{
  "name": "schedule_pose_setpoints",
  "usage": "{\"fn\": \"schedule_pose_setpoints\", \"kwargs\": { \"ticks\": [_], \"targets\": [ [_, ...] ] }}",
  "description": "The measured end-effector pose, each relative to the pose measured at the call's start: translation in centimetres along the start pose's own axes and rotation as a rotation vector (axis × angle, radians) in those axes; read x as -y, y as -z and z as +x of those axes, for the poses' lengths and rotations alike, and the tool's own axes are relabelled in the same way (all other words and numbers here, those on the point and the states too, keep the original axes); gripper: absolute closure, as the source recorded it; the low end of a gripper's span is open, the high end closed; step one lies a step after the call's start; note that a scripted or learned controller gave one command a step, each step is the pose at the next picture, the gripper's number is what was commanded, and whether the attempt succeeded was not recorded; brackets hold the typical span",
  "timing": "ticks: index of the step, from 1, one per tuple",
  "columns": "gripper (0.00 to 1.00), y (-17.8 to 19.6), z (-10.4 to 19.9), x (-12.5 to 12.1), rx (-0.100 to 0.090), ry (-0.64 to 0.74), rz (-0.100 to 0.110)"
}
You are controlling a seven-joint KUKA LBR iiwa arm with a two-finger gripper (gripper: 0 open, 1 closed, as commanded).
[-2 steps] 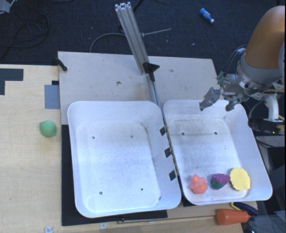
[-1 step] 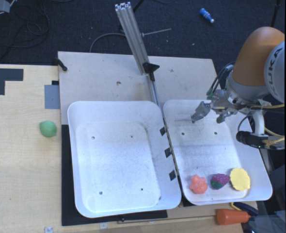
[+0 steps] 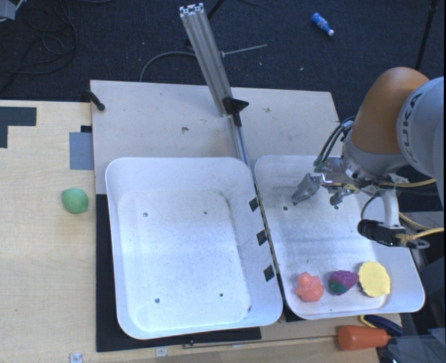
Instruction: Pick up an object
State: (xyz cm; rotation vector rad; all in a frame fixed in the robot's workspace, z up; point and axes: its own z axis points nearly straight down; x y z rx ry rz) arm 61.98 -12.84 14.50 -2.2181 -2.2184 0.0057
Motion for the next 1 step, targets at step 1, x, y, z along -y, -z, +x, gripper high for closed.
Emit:
{"fn": "schedule_pose_setpoints", "kwargs": {
  "ticks": [1],
  "targets": [
    [0.00, -5.28, 0.07, 0.07, 0.000, 0.001, -0.002]
  ]
}}
